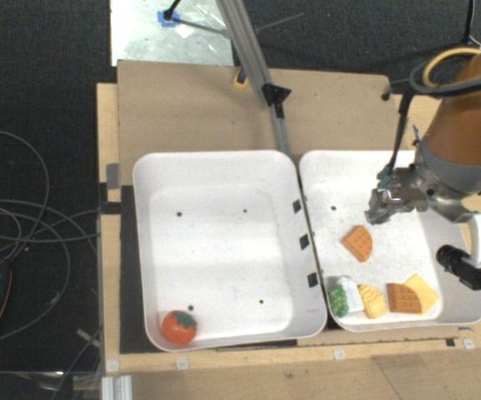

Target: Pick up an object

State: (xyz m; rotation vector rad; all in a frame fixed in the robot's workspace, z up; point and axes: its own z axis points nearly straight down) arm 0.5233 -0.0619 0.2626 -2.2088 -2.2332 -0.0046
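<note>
over the right bin (323,173), upper middle, the metal gripper (382,209) hangs off the grey-and-orange arm; can't tell its state from this angle. just below it, apart, lies an orange waffle-textured wedge (358,243), flat on smooth white plastic. further down along the near wall, a row: green-and-white packet (341,296), yellow ridged piece (373,301), square orange waffle (403,298), yellow cheese-like wedge (423,289), all close or touching. no legible writing anywhere. open floor around the lone wedge. left bin (223,165) holds a round glossy tomato (177,327) in its near-left corner, well apart from everything.
</note>
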